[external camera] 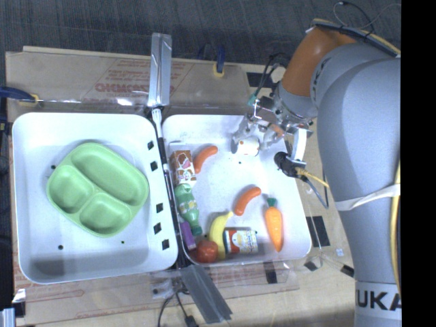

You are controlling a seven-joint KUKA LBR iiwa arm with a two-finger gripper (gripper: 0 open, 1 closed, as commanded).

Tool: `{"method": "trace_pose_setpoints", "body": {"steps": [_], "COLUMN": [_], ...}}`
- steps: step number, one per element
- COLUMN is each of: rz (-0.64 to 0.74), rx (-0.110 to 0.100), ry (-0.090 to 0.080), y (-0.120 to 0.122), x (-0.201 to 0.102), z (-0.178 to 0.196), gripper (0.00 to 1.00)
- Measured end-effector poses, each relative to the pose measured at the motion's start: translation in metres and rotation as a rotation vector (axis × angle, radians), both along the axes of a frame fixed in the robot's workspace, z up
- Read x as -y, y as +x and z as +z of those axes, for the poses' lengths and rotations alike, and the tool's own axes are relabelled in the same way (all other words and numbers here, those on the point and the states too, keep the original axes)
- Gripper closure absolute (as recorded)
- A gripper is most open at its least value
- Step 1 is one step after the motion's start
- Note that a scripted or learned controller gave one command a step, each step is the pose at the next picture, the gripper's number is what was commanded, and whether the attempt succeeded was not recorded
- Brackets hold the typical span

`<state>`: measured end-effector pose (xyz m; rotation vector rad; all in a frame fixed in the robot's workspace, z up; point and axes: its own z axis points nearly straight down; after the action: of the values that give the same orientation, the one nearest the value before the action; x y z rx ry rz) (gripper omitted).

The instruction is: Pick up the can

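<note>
Gripper (246, 140) hung over the far end of the right bin (225, 125), beside something small and white; could not tell its state. Left bin (27, 182) held a green divided plate (97, 187). The can (240, 240) lay on its side at the near end, well apart from the gripper, banana (219, 227) and tomato (207, 251) touching it, carrot (273, 227) just beside. Risk, as judged: crowding neighbours could foul the grasp, and a can lying down might roll away.
</note>
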<state>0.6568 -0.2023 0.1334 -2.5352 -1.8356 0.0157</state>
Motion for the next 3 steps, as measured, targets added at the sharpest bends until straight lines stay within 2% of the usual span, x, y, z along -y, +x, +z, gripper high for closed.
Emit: {"method": "trace_pose_setpoints", "body": {"steps": [1, 2, 3], "rz": [0.001, 0.009, 0.010], "rx": [0.000, -0.006, -0.007], "ry": [0.000, 0.001, 0.001], "y": [0.0001, 0.0004, 0.0004], "x": [-0.0004, -0.0020, -0.0024], "z": [0.0000, 0.0059, 0.0058], "gripper": [0.00, 1.00, 0.00]}}
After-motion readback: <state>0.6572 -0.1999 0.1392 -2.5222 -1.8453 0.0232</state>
